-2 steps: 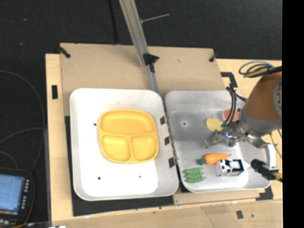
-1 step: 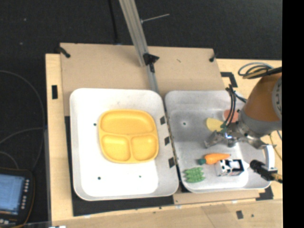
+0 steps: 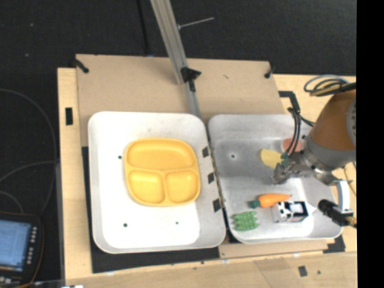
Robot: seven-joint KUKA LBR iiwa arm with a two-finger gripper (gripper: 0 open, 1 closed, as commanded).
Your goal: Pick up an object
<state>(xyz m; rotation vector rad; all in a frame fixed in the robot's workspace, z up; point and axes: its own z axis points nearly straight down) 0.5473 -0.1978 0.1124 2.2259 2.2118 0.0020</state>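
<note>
My gripper [image 3: 279, 175] hangs low in the right bin [image 3: 240, 143], just below a yellow object [image 3: 270, 157] and above an orange carrot [image 3: 273, 200]. A reddish object [image 3: 291, 144] peeks out beside the arm. A black-and-white block [image 3: 291, 210] lies next to the carrot, and a green leafy piece [image 3: 245, 221] sits near the bin's front edge. Nothing is visibly between the fingers.
The left bin [image 3: 108, 221] holds a yellow divided tray [image 3: 162, 171]. A slanted metal pole [image 3: 171, 35] rises behind the bins. Cables [image 3: 324, 86] lie at the far right, and a screen [image 3: 18, 242] sits at the lower left off the bench.
</note>
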